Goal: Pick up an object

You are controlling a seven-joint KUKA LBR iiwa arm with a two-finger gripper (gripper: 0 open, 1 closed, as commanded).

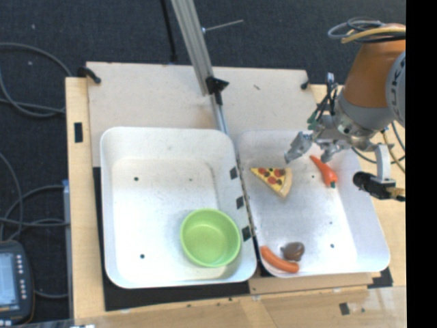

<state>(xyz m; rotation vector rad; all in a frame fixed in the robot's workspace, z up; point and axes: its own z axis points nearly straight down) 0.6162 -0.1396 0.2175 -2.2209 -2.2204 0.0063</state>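
My gripper (pixel 314 151) hangs open over the back of the right bin (pixel 355 238), its two grey fingers spread with nothing between them. Just below and to the right of it, an orange-red toy pepper (pixel 326 171) lies on the bin floor, its upper end near the gap between the fingers. A pizza slice (pixel 273 180) lies to the left of the gripper, near the bin's left wall. At the bin's front, an orange sausage (pixel 279 260) and a brown lump (pixel 293 251) sit close together.
A green bowl (pixel 210 236) stands at the front right of the left bin (pixel 136 183). A slanted metal post (pixel 198 46) rises from behind the two bins. Cables run over the dark floor at the left.
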